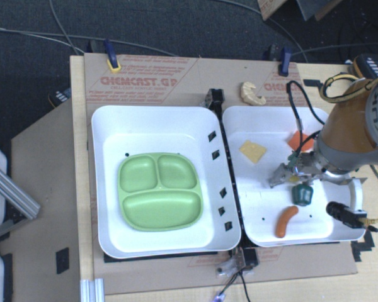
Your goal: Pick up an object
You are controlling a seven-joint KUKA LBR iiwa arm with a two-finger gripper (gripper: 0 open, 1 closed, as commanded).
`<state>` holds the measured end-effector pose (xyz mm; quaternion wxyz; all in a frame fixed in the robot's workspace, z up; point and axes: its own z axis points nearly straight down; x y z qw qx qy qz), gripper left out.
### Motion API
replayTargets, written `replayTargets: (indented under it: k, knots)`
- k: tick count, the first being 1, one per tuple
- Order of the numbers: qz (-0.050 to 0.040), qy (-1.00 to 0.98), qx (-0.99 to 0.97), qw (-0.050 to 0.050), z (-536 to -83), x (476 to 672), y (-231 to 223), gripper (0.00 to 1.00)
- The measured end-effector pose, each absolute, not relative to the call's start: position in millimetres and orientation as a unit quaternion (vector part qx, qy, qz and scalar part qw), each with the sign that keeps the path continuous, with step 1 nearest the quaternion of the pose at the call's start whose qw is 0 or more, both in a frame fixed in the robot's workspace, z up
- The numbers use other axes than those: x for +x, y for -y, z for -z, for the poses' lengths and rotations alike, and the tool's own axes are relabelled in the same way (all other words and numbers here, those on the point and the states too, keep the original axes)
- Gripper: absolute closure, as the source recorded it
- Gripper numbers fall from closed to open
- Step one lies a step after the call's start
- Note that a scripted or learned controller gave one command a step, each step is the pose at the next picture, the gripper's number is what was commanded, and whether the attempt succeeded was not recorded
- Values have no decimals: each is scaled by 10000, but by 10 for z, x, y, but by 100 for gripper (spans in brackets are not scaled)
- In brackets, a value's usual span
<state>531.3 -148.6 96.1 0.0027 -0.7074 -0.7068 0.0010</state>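
Observation:
The right bin (264, 234) holds a yellow cheese slice (252, 151), an orange piece (295, 139), a dark teal object (302, 195) and a reddish sausage (286, 221). My gripper (283, 174) hangs low over the middle of this bin, below and right of the cheese slice and just up-left of the teal object. The orange-banded wrist (349, 128) hides part of the orange piece and the bin's right side. I see nothing held.
A green divided plate (159, 190) lies in the left bin (104, 168). A cream-coloured object (252, 93) rests on the bench behind the right bin. Black cables (296, 115) loop over that bin's far edge. Clamps hold the board's back edge.

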Motion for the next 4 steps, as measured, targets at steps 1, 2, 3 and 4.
replayTargets:
  k: [1,2,3,4]
  knots:
    - [-5,7072,-7070,20,-845,5313,1480,0]
    - [5,7070,-7072,9,-960,5321,1480,100]
    - [13,7074,-7068,-21,-1418,5402,1492,100]
    - [19,7076,-7066,-32,-2054,5457,1516,100]
